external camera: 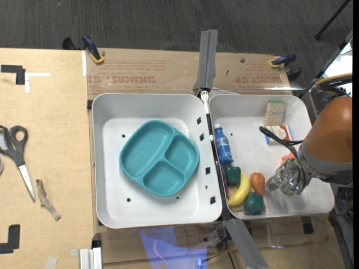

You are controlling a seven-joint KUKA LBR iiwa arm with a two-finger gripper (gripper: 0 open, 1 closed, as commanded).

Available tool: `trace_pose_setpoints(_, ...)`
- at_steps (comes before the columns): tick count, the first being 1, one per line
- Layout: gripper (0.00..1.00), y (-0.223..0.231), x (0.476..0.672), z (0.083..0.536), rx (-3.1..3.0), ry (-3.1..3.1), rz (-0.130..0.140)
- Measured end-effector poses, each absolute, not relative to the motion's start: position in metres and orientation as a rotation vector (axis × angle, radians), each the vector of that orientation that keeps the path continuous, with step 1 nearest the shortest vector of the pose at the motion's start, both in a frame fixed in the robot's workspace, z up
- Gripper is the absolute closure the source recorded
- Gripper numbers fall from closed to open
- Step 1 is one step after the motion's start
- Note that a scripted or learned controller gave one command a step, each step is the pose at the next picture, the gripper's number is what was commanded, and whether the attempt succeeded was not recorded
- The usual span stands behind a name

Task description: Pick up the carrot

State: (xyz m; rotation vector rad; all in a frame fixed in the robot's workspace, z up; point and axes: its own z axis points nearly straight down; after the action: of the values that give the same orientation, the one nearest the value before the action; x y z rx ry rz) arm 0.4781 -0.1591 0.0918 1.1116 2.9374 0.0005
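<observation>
Camera view shows the pincer [283,179] low in the right bin [320,206], at 3 o'clock of the carrot [257,181]; whether it is spread cannot be told.

**One fixed camera, high over the bench, looking down at a slant**

The single view sits above the bench and tilts downward, far enough off to take in both white bins whole: the left bin [104,167] with its teal plate [160,158] near the middle of the frame, the right bin [247,122] toward the right. Dark floor fills the far, top strip. The wooden bench top [45,122] with scissors [17,156] runs along the left. The arm [334,139] enters from the right edge.
</observation>
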Motion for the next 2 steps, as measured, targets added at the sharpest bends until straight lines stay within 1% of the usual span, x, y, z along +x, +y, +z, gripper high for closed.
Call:
trace_pose_setpoints(1,0.0,-0.159,0.478,0.092,1.111,2.937,0.0)
trace_pose_setpoints(2,0.0,-0.174,0.477,0.092,1.753,2.607,0.0)
